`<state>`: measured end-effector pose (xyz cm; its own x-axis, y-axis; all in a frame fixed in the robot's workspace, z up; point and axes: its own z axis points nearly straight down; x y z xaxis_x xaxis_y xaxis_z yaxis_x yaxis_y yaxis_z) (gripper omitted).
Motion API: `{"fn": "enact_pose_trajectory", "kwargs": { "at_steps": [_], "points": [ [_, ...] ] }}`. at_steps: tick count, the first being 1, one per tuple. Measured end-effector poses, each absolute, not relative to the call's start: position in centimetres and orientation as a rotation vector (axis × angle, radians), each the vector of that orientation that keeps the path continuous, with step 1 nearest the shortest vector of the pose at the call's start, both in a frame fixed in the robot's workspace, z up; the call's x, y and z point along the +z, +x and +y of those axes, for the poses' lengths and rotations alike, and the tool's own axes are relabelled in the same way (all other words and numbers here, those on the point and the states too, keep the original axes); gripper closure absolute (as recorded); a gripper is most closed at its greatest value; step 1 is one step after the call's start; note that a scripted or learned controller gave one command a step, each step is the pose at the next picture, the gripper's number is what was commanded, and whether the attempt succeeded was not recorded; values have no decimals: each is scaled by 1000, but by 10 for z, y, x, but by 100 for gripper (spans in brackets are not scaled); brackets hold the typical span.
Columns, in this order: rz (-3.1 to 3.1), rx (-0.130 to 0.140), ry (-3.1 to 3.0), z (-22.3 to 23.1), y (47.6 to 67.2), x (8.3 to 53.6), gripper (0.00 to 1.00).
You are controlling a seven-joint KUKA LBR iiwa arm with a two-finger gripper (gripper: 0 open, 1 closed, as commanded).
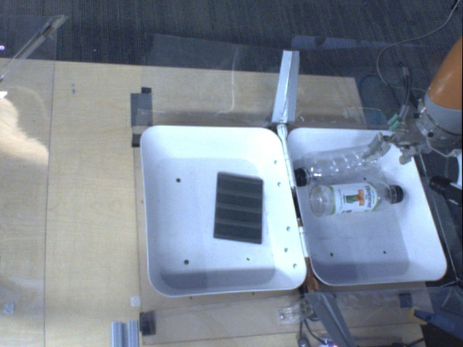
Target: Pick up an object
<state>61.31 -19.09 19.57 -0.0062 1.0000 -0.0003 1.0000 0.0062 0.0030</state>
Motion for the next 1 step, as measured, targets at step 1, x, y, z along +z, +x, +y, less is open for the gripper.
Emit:
{"fn": "enact_pose_trajectory", "kwargs": {
  "at_steps": [1],
  "points": [
    [2349, 6, 2076, -199, 590, 96, 0]
  ]
}}
